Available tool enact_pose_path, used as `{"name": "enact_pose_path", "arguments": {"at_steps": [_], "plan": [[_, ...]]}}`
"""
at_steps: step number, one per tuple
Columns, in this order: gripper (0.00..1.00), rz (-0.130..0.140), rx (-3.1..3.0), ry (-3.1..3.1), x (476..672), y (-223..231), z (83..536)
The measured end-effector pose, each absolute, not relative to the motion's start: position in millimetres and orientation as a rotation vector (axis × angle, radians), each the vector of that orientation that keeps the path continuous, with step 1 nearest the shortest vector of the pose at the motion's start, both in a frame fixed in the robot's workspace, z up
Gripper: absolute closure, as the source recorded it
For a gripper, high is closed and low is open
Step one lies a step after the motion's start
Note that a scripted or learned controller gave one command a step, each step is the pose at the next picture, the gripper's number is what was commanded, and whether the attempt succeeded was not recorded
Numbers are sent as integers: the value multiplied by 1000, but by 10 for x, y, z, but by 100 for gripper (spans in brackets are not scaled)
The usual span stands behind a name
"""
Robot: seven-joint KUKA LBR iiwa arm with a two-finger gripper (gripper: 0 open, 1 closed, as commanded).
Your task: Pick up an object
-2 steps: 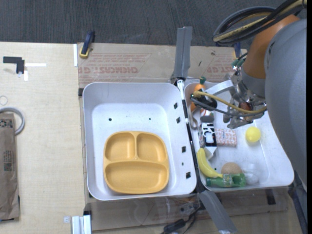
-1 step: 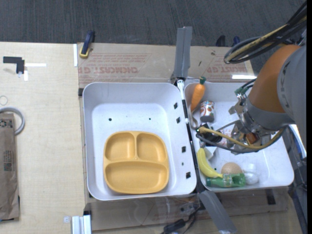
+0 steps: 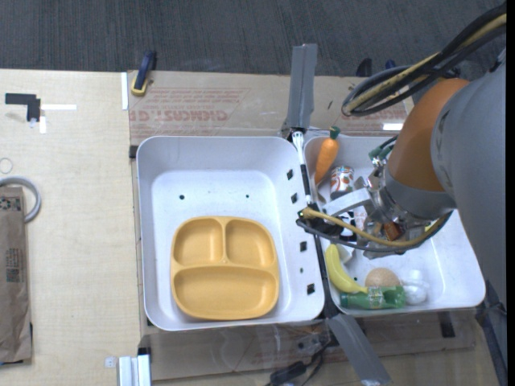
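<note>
We count one yellow divided plate in the left bin. The right bin holds one carrot, one banana, one green bottle and an egg-like item. The gripper hangs over that bin, its grip impossible to judge and partly hiding a small can.

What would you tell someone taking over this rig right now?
Gripper: low over the middle of the right bin; the wrist blocks it, so I cannot tell its state, and nothing is seen held.
Right bin: carrot at the far left corner, small can beside it, banana along the left wall, green bottle at the near edge, with a tan egg-shaped thing just behind it.
Left bin: a yellow divided plate.
Done: arm is down among the things.
Left: confirm a grasp, then lift.
</note>
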State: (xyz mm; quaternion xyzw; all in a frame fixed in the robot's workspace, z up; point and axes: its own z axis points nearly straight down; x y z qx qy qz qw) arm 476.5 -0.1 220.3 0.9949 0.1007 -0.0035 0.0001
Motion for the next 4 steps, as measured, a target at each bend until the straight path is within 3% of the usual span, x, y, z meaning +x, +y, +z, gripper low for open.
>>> {"name": "enact_pose_path", "arguments": {"at_steps": [2,3,4], "plan": [[100,-27,3122,323,4761,-19,2359],[100,-11,3095,540,4886,-22,2050],[100,-9,3125,318,4943,176,1904]]}}
